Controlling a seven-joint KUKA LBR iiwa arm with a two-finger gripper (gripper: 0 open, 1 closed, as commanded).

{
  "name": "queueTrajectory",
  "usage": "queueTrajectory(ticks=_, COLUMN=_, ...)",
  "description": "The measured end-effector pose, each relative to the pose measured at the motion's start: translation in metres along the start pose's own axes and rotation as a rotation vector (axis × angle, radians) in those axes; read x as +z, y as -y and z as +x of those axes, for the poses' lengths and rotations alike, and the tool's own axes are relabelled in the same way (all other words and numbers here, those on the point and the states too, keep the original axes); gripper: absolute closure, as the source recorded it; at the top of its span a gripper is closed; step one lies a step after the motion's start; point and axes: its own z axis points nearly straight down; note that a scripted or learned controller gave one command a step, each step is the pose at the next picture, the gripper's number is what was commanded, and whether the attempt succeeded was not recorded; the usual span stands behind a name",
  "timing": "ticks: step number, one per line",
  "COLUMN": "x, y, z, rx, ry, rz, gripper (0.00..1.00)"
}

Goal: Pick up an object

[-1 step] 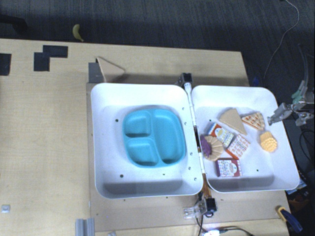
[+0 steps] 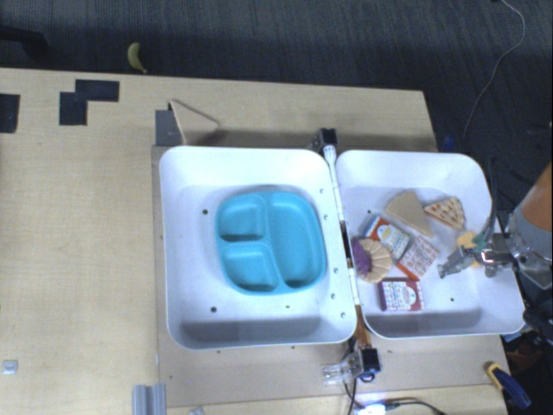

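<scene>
1. At the right edge of the frame, the grey arm's two-finger gripper (image 2: pixel 467 258) hangs over the right side of the right-hand shallow white bin (image 2: pixel 432 318), its metal tips pointing left toward the pile of objects.
2. How far the pincer is spread cannot be told from this slant; nothing is seen between its tips, so it looks to hold nothing.
3. The pickable things lie in the middle of that bin: a tan cardboard wedge (image 2: pixel 408 210), a triangular pizza-slice toy (image 2: pixel 445 212), a flat printed card packet (image 2: pixel 399 239), a frilly purple and tan toy (image 2: pixel 371 259) and a small red-edged printed packet (image 2: pixel 399 296).
4. In the left-hand white bin (image 2: pixel 186 309) rests a turquoise plastic divided tray (image 2: pixel 270 240), well apart from the gripper.
5. Risks, as I judge them: the objects overlap, so a descent may catch an edge and push the pile instead of gripping it; flat packets give little to pinch; and the tips sit over bare floor near the bin's right wall, so closing here would likely take nothing.
</scene>
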Motion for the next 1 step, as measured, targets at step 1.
queueTrajectory(ticks=1, x=0.0421, y=-0.0037, z=0.0395, rx=0.000, ry=0.005, rz=-0.012, gripper=0.00)
